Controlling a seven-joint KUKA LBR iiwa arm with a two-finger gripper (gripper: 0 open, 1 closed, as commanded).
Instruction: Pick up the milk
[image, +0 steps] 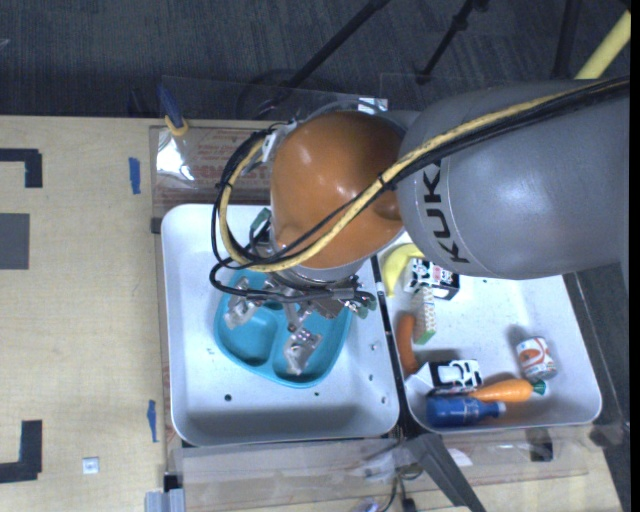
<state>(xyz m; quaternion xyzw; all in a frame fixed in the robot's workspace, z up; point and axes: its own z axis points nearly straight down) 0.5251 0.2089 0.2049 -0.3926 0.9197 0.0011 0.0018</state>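
**Gripper over the wrong bin — milk not yet reached**

The grey arm (520, 190) is nearest the lens, and its orange band (330, 190) hides much of the left bin (190, 330). Below the band, the gripper (268, 330) hangs over a blue divided dish (250, 345). Its fingers (238, 313) are spread apart w/ nothing between them.

The milk carton (432, 278), in a black-and-white cow print, lies at the far left of the right bin (570, 320), just beside a yellow item (398, 265). A second black-and-white carton (455, 374) sits nearer the front, touching or nearly touching a blue bottle (455, 408) and a carrot (510, 390). Can't tell which of the two is the intended one.

Step in hand, prob. the approach — no grasp begun. Next move calls for crossing the divider into the right bin, then coming down w/ the fingers clear of the neighbours, as both cartons are crowded.

The bins are smooth white plastic. The bench (80, 300) is pale wood w/ blue tape marks and black squares. Beyond it is dark floor w/ stand legs.
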